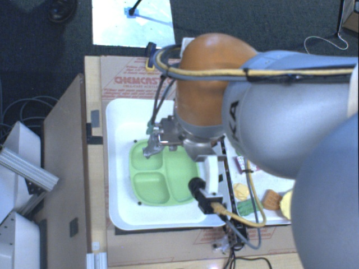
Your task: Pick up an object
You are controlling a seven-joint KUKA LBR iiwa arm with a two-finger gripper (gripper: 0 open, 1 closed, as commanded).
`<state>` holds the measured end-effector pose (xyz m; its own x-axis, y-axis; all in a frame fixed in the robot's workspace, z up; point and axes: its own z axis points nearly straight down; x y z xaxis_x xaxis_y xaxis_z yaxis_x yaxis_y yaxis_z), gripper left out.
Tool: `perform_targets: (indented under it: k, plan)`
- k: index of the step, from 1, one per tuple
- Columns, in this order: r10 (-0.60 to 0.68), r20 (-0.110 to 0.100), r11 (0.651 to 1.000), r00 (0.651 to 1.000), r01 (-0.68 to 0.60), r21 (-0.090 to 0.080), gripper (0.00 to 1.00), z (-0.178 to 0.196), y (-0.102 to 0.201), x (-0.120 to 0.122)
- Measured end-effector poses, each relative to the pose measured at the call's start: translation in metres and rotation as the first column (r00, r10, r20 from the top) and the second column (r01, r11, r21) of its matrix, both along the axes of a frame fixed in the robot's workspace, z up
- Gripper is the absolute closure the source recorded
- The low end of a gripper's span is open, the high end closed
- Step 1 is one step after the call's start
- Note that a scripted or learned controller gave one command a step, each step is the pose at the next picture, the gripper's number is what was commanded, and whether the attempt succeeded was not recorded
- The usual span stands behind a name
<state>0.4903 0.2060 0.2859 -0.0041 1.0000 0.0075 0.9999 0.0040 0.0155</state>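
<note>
Dark carpet surrounds the bench; the left white bin point(120, 167) holds a green divided tray point(160, 178). The gripper point(151, 147) sits over the tray's upper left corner, its opening undeterminable. Small objects point(263, 198) lie in the right bin.

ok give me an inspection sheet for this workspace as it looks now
surface: two white bins; left bin sits on a cardboard sheet
job's things: green divided tray in the left bin; small yellow, brown and green items in the right bin, partly hidden by the arm
clutter: nothing seen in the left bin besides the tray
grippers: gripper low over the tray's upper left corner; fingers too hidden to judge
cables: yellow cable along the arm; loose wires at the bench front
surroundings: dark carpet, shoe, pale sheet on the floor
</note>
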Motion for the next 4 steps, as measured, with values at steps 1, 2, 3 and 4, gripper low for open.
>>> perform_targets:
  k: [1,2,3,4]
  plan:
    - [0.0,0.002,1.0,1.0,0.0,0.0,0.0,0.141,-0.01,0.009]
    - [0.007,-0.011,1.0,1.0,-0.007,-0.006,1.0,0.144,-0.009,0.008]
    - [-0.008,-0.002,1.0,1.0,0.008,-0.004,1.0,0.239,-0.08,-0.003]
    - [-0.005,-0.03,1.0,1.0,0.004,-0.012,1.0,-0.043,-0.078,0.017]
